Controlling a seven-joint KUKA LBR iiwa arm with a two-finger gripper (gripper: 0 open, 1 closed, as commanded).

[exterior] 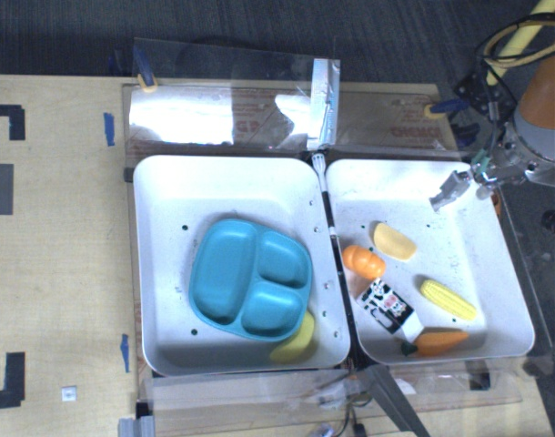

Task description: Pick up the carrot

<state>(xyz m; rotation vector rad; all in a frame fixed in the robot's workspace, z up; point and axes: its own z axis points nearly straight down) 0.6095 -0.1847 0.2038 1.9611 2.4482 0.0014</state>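
The small orange toy carrot with a green stem [437, 340], lying just below the yellow plastic corn cob [449, 299], looks light, stiff and smooth, so its middle is best to grasp; whether the gripper [452, 189] is spread, I cannot tell.

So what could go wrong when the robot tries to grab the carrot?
The carrot lies right at the near wall of the right bin, so the fingers may bump the wall and slip off. The black-and-white toy and the yellow corn sit close beside it and could get nudged or grabbed instead. The gripper is across the bin at its far right, so it may come down a bit off target.
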